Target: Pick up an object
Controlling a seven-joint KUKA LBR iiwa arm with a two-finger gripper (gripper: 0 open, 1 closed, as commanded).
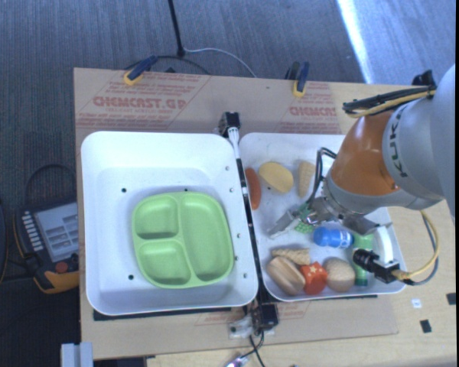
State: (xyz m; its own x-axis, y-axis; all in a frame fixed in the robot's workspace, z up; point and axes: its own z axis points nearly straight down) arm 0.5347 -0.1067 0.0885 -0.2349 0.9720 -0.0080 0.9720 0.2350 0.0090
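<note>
The tool (300, 216) is down inside the right bin (291, 142), near its middle, with metal fingers (283, 222) pointing toward the divider between the bins. Nothing sits between them, and how far apart they stand I cannot tell. Just right of the tool lies a blue object (333, 238), probably a small bottle or cup on its side. Beyond the tool, toward the far wall, lie a yellow lemon-like toy (276, 177) and a pale wedge (306, 178); an orange carrot-like piece (252, 187) lies along the divider. On the near side of the tool sit a hot-dog bun (286, 274), a red pepper-like toy (314, 277) and a tan round piece (340, 274). The left bin (115, 159) holds a green divided plate (183, 238).

To grasp well, I judge the tool should centre over one isolated item, such as the blue object, and close across its narrow side, avoiding neighbours.
</note>
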